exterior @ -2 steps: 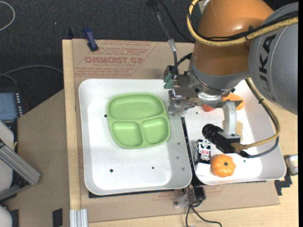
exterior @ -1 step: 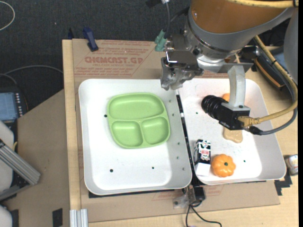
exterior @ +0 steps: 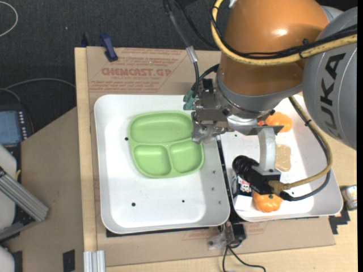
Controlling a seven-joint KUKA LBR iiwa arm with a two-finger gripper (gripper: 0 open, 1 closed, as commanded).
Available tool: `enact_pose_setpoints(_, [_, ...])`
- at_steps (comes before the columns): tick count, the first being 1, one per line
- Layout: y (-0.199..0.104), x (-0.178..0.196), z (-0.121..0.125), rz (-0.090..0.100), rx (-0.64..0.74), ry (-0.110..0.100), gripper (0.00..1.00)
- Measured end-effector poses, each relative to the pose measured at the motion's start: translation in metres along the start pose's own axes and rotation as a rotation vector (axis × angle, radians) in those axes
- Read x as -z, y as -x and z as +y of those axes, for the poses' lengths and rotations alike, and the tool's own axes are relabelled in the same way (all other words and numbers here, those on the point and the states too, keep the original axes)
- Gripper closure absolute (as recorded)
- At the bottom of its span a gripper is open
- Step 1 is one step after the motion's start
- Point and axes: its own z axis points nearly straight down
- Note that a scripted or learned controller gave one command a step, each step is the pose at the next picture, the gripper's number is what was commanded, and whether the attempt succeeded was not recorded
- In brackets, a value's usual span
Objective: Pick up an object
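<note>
Glossy orange band point(exterior: 272, 24), matt green plastic plate point(exterior: 165, 143), smooth white bins point(exterior: 113, 169), brown cardboard-like board point(exterior: 142, 67).

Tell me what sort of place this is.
Probably a robotics lab's grasping test bench: a KUKA arm reaches over two white bins on a cardboard-covered bench, with a green divided plate and a small orange pumpkin as practice objects.

Single fixed camera above counter point(exterior: 85, 152), looking down at slant on both white bins point(exterior: 108, 169); arm point(exterior: 272, 33) enters from right, looming close to lens, upper frame.
</note>
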Motion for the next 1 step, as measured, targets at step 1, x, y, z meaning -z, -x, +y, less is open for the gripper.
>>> enact_pose_setpoints(1, [-0.0449,0.0355,0.001,0.007,0.008,0.016,1.0])
